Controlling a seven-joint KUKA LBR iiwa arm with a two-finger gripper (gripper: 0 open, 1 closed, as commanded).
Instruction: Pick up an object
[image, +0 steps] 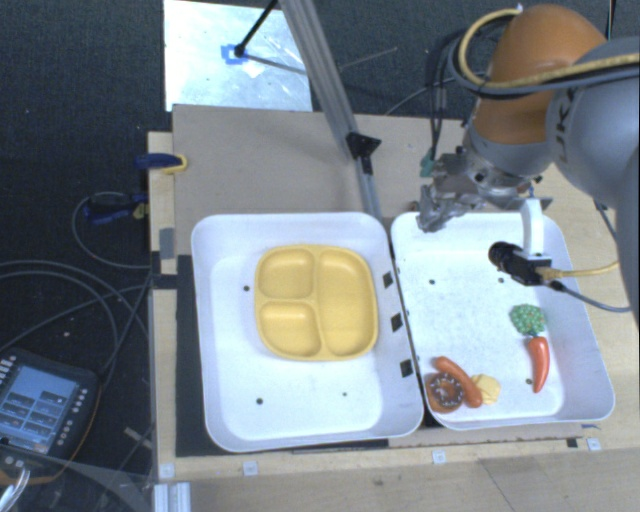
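- Your gripper (437, 212) hangs over the far left corner of the right bin (470, 290); whether it is released or clenched, you cannot tell.
- The pickable items cluster at the bin's near end, well apart from it: carrot (539, 362), sausage (456, 378), doughnut (443, 392).
- The yellow tray (315, 302) sits in the left bin (230, 330), out of your way.
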